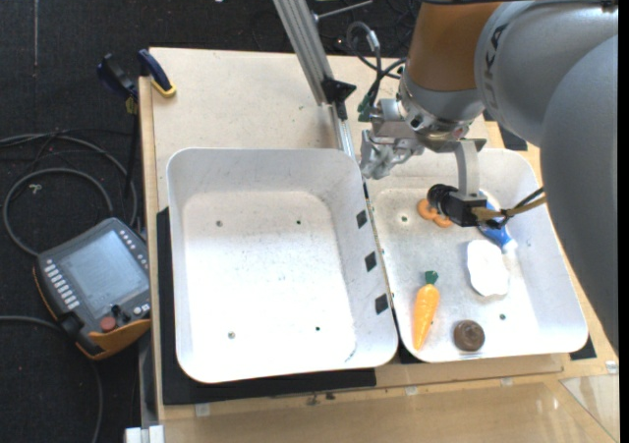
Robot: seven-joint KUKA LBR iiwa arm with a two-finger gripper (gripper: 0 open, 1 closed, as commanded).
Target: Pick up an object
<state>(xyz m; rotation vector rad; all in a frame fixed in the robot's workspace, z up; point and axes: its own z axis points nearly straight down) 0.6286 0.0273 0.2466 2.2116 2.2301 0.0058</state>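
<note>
White bins: we record two, the left bin (265,264) and the right bin (539,305), side by side on the pale worktop (236,97).
Claw (377,164): above the far left corner of the right bin, close to where the two bins' rims meet. We cannot tell whether it is open or closed.
Toy carrot (425,311): in the right bin, near its front left, green top pointing away from the front rim.
Brown disc (469,335): just right of the carrot's tip, by the front rim.
White lump (487,269): mid-bin, right of the carrot and apart from it.
Blue piece (499,233): at the lump's far end.
Orange item (429,208): further back in the same bin, partly hidden.
</note>
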